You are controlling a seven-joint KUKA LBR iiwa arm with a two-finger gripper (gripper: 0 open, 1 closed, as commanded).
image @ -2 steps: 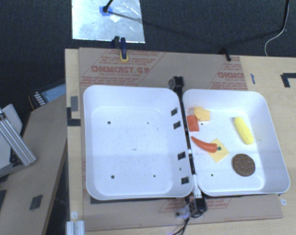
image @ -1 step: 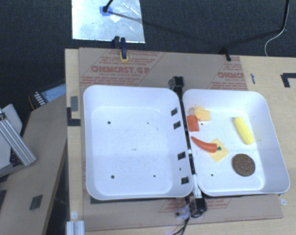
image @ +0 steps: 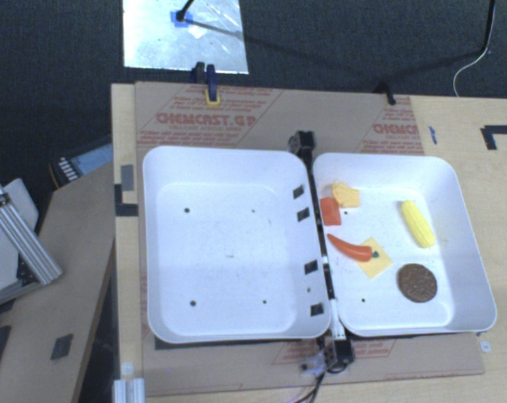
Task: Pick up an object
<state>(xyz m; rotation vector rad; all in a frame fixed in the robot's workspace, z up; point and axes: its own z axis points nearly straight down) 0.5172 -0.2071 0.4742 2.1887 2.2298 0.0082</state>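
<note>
White plastic forms the two shallow bins that sit side by side on a brown board (image: pixel 237 112) printed with red lettering. Left bin (image: pixel 165 168): its floor shows a few small dark dots. Right bin (image: pixel 465 225): it holds all the loose objects, any of which could serve as the thing to pick up. A yellow ear of corn (image: pixel 417 222) lies toward the right side of this bin, tilted with its upper end leaning left. A brown round disc (image: pixel 417 283) lies flat just below the corn, near the lower right corner and apart from it. A red chili pepper (image: pixel 350 247) lies near the bin's left wall, its right end resting on a flat yellow square (image: pixel 378 264). Above the pepper an orange-red block (image: pixel 330 211) stands close to the left wall, and a pale yellow chunk (image: pixel 347 196) touches or nearly touches its upper right corner. Small black clips (image: pixel 302 215) run along the seam where the two bins meet. Beyond the board, a silver sheet (image: pixel 185 23) lies on the dark floor, and a blue and yellow clamp (image: pixel 210 81) sits at the board's far edge. An aluminium rail (image: pixel 18 233) slants at the left edge. Whether the gripper is open or closed cannot be told.
</note>
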